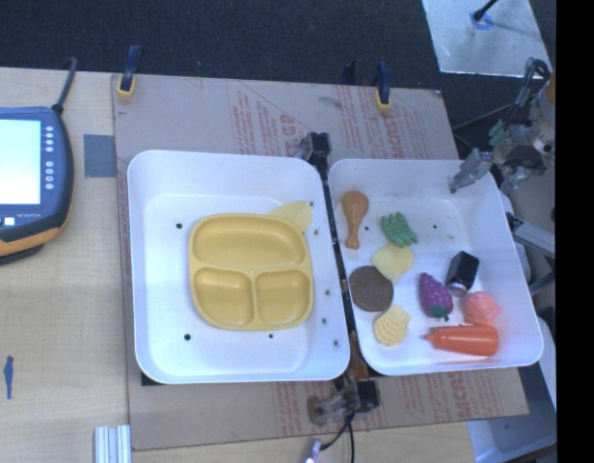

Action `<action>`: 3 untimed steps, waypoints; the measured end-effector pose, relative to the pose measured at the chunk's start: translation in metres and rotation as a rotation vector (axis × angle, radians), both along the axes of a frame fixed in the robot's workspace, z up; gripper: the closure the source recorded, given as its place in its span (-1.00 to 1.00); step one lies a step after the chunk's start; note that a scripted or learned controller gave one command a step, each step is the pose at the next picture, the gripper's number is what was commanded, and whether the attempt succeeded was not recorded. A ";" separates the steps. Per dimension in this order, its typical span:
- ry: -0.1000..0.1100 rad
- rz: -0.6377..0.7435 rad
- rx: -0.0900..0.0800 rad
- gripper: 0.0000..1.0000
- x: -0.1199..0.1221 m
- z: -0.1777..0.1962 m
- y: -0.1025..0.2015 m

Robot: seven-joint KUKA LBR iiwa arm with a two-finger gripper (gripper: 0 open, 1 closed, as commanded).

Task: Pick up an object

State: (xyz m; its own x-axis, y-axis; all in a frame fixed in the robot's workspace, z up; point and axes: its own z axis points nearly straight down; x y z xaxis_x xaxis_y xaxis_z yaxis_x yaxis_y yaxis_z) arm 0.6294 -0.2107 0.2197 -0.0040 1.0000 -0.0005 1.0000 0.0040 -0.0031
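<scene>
The right bin (509, 258) holds several toy foods: a brown drumstick (354, 215), a green bunch (398, 229), a pale yellow piece (393, 261), a brown round patty (371, 288), purple grapes (434, 295), a black block (461, 271), a pink piece (481, 308), an orange carrot (463, 340) and a yellow ridged piece (391, 326). My gripper (468, 174) hangs at the bin's far right corner, over the rim, apart from all the objects. Nothing shows in it.
The left bin (152, 258) holds a yellow divided plate (251, 270) with a pale yellow piece (295, 215) at its far right corner. A handheld control pendant (22, 177) lies on the bench at far left. Clamps (382, 83) hold the cardboard underlay.
</scene>
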 end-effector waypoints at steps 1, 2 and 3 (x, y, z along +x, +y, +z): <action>0.000 0.002 0.000 -1.00 -0.078 -0.123 0.093; -0.001 -0.001 0.001 -1.00 0.014 -0.128 0.093; 0.002 0.000 0.000 -1.00 -0.052 -0.128 0.103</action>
